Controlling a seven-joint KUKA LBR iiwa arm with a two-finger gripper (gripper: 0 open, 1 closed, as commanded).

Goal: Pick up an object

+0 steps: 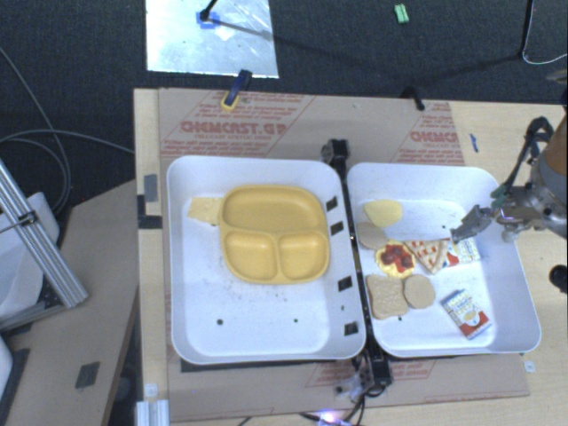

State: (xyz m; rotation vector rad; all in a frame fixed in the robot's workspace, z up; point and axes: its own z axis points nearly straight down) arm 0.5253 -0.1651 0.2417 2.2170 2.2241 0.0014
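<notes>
A wooden desk [293, 118] carries two shallow white bins side by side. The left bin [191, 327], well away from the fingers, holds a yellow divided tray [271, 233] with three compartments and a pale yellow flat piece [204, 209] tucked against the tray's far-left corner.

The right bin [519, 327] lies under the grey arm [537, 207], which reaches in from the right edge. The fingers [468, 224] hang over this bin's upper right part, pointing down and left. They look drawn close together with nothing visible between them, though the view is too coarse to be sure how wide they stand.

Toy food lies scattered below and to the left of the fingers. Nearest, just below the tips, is a pizza slice [432, 256]. Beside it, farther left, is a round red-topped piece [396, 257]. Farther left again sit a pale yellow oval [383, 211] and a tan disc [371, 235]. Lower down are a bread slice [386, 296] and a round cracker [419, 291]. A small red and white carton [465, 312] lies well below the fingers.

No object appears lifted; every piece rests on the bin floor. The pickup seems yet to be done, with descent, closing and lifting all remaining.
</notes>
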